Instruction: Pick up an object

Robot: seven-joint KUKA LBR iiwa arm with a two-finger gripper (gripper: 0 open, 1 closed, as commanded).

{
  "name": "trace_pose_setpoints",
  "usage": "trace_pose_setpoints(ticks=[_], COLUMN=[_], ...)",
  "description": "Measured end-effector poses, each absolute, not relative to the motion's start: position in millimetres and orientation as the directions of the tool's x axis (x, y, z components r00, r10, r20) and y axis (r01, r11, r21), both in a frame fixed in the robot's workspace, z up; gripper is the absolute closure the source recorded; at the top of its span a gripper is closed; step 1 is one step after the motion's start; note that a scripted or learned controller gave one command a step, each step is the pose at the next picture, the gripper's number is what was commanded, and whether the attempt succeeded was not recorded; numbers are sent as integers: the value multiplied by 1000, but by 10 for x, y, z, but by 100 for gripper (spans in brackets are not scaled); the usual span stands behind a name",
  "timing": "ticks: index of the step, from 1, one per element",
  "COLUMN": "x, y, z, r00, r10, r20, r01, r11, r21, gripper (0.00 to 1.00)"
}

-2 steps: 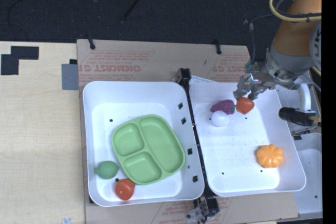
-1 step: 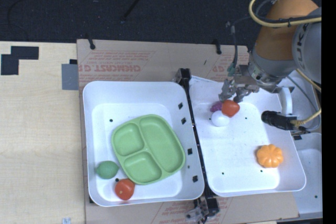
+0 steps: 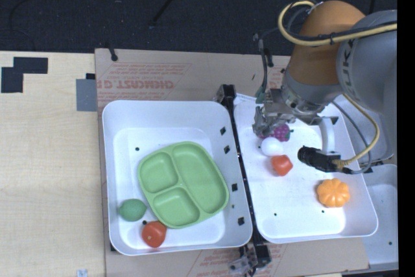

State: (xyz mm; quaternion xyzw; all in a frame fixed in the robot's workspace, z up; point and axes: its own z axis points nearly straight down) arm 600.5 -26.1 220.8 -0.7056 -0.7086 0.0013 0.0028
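Purple object [image 3: 281, 133] half hidden under gripper [image 3: 264, 128]; grip state unclear; white egg [image 3: 272, 146] adjacent.

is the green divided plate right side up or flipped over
Right side up: the green divided plate in the left bin shows its three hollow compartments facing upward.

Even overhead light, bright white bins [image 3: 123, 133] with mild glare, soft short shadows beside objects, dark underexposed top background, slight overall softness, low resolution, arm [image 3: 363, 68] edges blurred.
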Motion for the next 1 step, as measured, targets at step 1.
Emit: trace_pose_setpoints(ticks=[1], x=[5869], y=[234], z=[2163], r00=[-4], r10=[1000], r20=[2], r01=[1000], r11=[4], r21=[-6], gripper=[100])
